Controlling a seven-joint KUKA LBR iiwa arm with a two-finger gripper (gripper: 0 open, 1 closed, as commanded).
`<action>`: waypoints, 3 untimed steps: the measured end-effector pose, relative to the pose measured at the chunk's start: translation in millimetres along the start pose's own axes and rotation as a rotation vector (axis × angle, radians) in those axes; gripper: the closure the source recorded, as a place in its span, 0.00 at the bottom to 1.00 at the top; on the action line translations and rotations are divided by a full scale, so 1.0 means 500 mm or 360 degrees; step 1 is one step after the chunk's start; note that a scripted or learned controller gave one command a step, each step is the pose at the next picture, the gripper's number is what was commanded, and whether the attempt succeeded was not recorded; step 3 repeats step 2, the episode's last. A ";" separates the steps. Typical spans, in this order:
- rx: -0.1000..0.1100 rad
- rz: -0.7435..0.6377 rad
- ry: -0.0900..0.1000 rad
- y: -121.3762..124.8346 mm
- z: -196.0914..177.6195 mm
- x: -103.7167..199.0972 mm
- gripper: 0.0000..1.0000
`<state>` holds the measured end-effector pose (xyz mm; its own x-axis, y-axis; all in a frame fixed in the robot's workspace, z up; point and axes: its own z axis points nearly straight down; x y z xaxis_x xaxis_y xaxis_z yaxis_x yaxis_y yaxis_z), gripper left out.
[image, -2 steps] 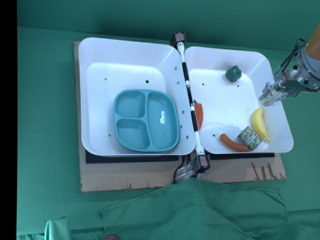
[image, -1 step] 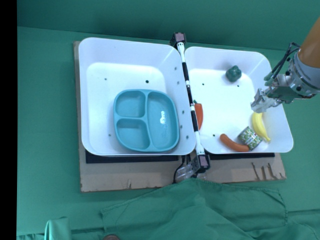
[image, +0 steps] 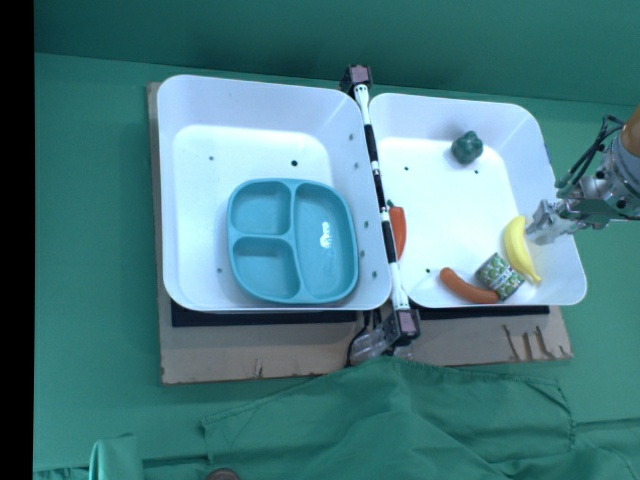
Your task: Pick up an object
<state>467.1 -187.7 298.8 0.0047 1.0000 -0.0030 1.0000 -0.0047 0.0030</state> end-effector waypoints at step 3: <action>-0.0004 0.0000 -0.0001 0.001 -0.080 0.000 1.00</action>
